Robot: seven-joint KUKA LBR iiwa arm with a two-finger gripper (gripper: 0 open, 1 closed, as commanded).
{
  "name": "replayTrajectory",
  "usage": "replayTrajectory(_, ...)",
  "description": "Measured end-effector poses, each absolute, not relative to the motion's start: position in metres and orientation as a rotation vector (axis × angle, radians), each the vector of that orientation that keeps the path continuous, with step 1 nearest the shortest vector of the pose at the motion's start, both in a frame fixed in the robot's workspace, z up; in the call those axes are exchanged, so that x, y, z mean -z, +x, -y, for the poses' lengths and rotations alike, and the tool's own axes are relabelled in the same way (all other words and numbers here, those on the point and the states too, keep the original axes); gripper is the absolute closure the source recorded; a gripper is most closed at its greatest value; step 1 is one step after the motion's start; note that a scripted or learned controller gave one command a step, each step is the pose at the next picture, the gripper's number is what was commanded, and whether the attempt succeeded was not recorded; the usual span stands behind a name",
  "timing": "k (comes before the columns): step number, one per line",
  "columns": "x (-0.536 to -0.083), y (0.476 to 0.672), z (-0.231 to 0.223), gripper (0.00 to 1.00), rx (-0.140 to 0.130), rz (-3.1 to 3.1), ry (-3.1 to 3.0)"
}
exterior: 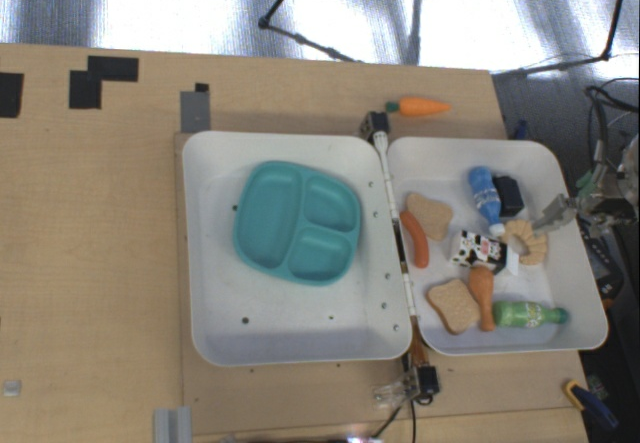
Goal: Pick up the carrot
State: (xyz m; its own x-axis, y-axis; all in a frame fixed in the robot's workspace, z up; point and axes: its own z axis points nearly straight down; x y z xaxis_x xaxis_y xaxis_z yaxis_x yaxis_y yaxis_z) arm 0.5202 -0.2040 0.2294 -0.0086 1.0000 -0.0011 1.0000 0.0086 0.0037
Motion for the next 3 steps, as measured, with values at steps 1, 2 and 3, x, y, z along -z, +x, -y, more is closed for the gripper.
replayTrajectory(1, -0.108, 0.486, 0.168, 0.00, 0.002, -2.092, 2.352)
replayTrajectory(2, -0.188, 0.545, 0.066, 0.00, -0.018, -2.071, 2.358)
replayTrajectory(3, -0.128, 0.501, 0.089, 0.00, -0.001, -2.277, 2.164)
